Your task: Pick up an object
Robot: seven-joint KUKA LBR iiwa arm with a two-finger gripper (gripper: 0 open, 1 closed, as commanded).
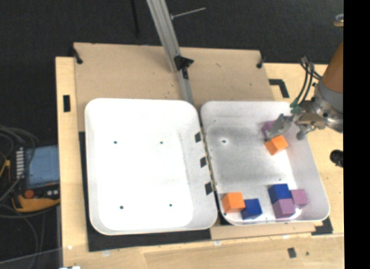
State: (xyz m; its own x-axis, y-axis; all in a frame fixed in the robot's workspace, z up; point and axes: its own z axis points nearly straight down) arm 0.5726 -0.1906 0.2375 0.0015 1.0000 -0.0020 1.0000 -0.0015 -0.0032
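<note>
In the camera view, the gripper (284,122) reaches in from three o'clock and hangs over the upper right part of the right bin (243,164). Its fingers (280,124) are too small and blurred to tell whether they stand wide or narrow. An orange block (277,144) lies just below the fingertips, toward six o'clock, tilted; whether it touches them cannot be told. A purple block (268,128) sits just beside the fingers at nine o'clock. Along the bin's six o'clock edge lie another orange cube (233,201), a blue cube (252,208), a second blue cube (279,192), a purple cube (284,207) and a paler purple cube (299,197). The left bin (144,164) sits beside it on the bench (167,65).
</note>
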